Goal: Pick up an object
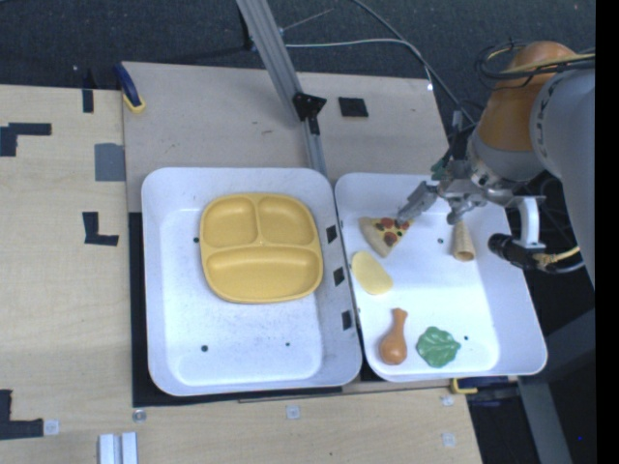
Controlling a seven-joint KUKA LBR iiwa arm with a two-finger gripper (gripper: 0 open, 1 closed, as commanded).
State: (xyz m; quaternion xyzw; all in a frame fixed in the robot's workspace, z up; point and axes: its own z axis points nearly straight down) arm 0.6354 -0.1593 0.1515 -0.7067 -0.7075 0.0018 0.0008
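The grey arm with its orange band (517,95) is seen reaching in from the right, bent down over the upper part of the right bin (513,341). The gripper (437,213) is held low above the bin floor, and its 2 fingers are spread apart: 1 grey finger (418,201) is angled out to the left toward a pizza slice (384,233), and the other is pointed down beside a tan cone-shaped piece (463,242). Nothing is seen pinched between the fingers; whether the left fingertip is touching the pizza slice cannot be told. 5 toy foods are spread over the right bin: the pizza slice near the upper left, the cone piece to its right, a pale yellow oval piece (371,274) just below the pizza slice, an orange drumstick (394,337) near the lower edge, and a green leafy piece (438,346) just beside the drumstick. In the left bin (174,346) a yellow tray with 3 compartments (261,246) is laid flat, well apart from the gripper. No brand, label or readable writing is made out on any item; black tape marks (353,107) on the bench are plain.
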